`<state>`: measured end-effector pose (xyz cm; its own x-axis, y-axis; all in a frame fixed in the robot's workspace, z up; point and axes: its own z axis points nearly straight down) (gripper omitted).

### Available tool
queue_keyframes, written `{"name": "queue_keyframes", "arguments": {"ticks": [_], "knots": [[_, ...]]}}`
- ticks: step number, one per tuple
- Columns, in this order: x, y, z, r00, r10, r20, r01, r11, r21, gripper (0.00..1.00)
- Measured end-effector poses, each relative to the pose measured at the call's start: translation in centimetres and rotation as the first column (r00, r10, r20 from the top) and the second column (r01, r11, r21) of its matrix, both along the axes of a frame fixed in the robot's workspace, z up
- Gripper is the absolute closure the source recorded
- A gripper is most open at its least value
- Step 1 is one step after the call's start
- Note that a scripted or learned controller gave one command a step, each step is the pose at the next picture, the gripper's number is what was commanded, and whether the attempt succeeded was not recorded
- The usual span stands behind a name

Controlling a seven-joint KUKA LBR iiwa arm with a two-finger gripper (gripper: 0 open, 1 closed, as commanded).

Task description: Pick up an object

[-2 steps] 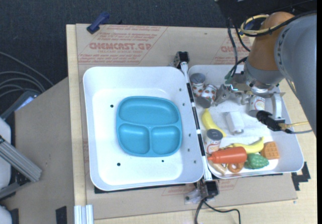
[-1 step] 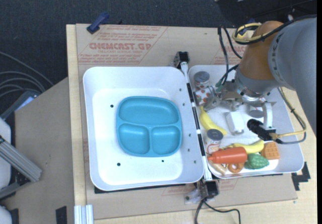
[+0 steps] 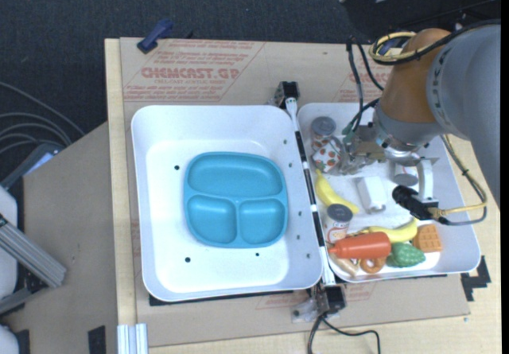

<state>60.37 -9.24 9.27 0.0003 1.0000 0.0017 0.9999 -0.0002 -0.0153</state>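
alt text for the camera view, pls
A grey robot arm reaches from the right over the right bin, which holds toy food: a carrot, bananas and a waffle. The left bin holds a blue divided plate.

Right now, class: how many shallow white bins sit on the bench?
2. The left shallow white bin holds a blue three-compartment tray; the right shallow white bin, touching it, holds toy food beneath the grey arm.

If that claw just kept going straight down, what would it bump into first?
Probably the white bin floor beside the banana, though the claw is partly hidden by the arm and depth is unclear.
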Motion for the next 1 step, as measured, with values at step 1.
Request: {"name": "queue_keyframes", "arguments": {"ticks": [1], "knots": [[3.54,-3.69,8.48,1.000,0.000,0.017,0.000,1.000,-0.002,1.00]]}}
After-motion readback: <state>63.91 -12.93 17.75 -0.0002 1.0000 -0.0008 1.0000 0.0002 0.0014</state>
